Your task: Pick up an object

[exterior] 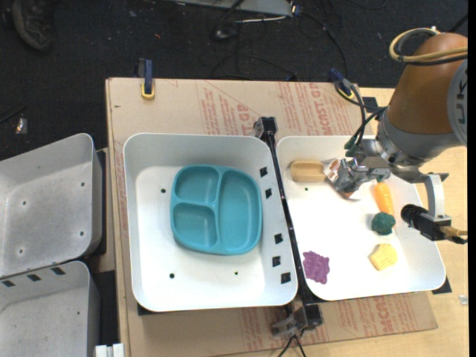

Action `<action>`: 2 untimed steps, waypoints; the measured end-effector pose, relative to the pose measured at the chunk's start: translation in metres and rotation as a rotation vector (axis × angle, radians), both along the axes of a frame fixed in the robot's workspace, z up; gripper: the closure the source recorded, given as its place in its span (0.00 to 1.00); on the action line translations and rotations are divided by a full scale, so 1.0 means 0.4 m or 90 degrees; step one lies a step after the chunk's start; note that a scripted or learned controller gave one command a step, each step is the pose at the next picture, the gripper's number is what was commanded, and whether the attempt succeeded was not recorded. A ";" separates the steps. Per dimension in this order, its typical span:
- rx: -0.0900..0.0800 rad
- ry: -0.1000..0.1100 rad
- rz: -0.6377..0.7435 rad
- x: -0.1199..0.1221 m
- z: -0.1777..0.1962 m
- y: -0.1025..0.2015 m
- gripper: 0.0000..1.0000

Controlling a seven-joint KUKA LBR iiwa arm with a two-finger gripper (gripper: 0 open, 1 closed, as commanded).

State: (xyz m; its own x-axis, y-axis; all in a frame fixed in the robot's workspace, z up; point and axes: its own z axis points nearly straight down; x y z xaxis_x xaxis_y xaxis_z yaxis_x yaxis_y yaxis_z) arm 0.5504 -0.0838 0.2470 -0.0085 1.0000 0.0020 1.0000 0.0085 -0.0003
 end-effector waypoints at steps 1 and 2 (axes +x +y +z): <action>0.000 0.001 0.000 -0.021 -0.036 0.135 1.00; 0.000 0.001 0.000 -0.056 -0.027 0.284 1.00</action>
